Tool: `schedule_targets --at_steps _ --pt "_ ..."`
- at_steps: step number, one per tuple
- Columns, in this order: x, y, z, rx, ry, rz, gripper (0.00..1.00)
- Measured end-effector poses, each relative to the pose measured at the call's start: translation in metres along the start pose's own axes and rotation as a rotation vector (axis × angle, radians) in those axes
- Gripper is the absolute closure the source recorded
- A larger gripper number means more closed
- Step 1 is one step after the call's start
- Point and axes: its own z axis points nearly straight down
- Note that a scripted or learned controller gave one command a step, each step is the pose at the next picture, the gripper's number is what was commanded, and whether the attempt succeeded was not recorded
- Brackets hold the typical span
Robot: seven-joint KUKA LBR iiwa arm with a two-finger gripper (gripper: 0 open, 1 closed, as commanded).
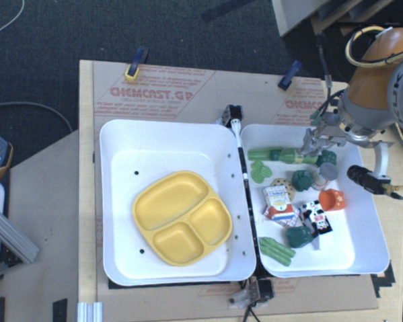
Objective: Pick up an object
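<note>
My gripper hangs low over the back of the right bin, just above the right end of a long green stick-shaped toy. A dark teal piece lies right beside it. In front of these lie a green leaf-shaped toy, a dark teal round toy, a grey piece, an orange cup, a small red and white carton, a black and white item, a dark green piece and a light green pod.
The left bin holds a yellow divided plate. A black rail with clamps runs between the two bins. The arm's orange band rises at the upper right. Bare floor shows in the right bin's front right corner.
</note>
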Motion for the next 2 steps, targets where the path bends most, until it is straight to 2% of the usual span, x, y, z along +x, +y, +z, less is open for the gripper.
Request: schedule_targets --at_steps 1,2 --pt "0.004 0.000 -0.045 0.000 0.000 -0.001 1.00" --pt "0.004 0.001 -0.074 0.000 0.000 0.000 1.00"
